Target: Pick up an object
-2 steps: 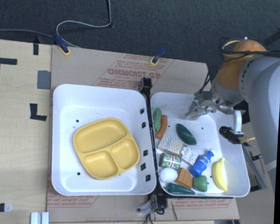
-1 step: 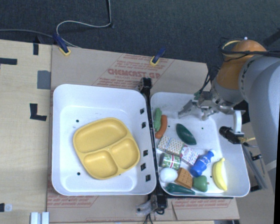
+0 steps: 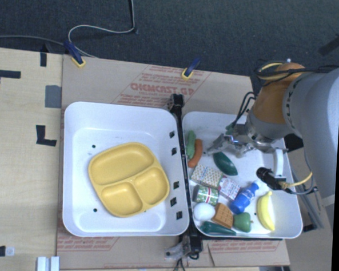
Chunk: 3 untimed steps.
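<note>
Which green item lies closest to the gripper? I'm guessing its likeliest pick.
The dark green oval piece, just below the gripper. The green strip by the divider and the green ones along the bottom edge lie farther.

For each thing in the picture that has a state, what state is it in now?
gripper: low in the right bin, nothing seen between its fingers
yellow tray: flat in the left bin, compartments bare
blue bottle: lying down, capped
banana: unpeeled
can: on its side

A yellow divided plate (image 3: 129, 179) lies in the left white bin (image 3: 76, 155), on a cardboard-covered bench (image 3: 104, 82)
</note>
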Each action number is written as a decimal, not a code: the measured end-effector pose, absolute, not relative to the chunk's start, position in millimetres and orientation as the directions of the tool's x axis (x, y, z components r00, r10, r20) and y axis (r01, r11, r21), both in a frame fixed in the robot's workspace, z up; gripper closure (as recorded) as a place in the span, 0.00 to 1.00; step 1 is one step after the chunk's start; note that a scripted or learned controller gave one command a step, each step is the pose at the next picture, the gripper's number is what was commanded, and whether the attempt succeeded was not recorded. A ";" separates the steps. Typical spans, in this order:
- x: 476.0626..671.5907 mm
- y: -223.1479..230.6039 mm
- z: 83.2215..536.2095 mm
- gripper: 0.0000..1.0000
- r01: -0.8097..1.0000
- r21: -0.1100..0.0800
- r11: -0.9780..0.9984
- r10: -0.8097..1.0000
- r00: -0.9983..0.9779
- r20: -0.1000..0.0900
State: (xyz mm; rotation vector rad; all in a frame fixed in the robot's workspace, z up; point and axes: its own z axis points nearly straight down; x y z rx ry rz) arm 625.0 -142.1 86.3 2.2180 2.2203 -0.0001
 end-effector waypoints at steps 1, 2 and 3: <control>625.4 -142.1 96.1 1.00 1.000 0.003 0.002 1.000 -0.002 -0.003; 600.7 -92.0 209.3 1.00 1.000 0.000 0.002 1.000 -0.002 0.000; 571.2 -44.9 248.3 1.00 1.000 -0.001 0.003 1.000 -0.003 0.001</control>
